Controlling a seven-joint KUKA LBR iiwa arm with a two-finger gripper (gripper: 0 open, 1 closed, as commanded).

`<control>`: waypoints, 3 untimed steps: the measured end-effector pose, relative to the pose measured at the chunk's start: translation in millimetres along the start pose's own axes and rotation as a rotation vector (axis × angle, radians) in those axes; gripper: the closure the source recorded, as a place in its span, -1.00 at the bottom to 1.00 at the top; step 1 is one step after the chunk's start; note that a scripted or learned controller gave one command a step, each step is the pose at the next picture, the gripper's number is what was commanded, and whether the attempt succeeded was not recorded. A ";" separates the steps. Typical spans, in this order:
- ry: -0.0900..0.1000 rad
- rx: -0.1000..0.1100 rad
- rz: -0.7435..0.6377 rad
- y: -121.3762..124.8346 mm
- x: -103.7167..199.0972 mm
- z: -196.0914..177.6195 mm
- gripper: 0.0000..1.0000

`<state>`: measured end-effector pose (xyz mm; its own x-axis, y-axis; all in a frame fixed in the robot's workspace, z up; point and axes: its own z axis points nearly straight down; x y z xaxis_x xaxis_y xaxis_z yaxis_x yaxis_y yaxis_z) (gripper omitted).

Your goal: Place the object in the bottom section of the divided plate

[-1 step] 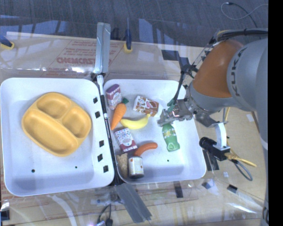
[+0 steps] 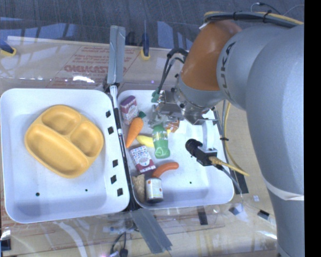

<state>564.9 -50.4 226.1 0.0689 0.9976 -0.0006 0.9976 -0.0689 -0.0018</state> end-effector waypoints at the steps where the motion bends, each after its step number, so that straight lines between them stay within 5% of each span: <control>1: -0.001 0.002 0.007 -9.3 68.5 36.2 1.00; 3: -0.001 0.004 0.106 -65.7 201.8 35.7 1.00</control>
<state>513.2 155.4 190.4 0.1740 0.9847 -0.0022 0.9847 -0.1740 -0.0061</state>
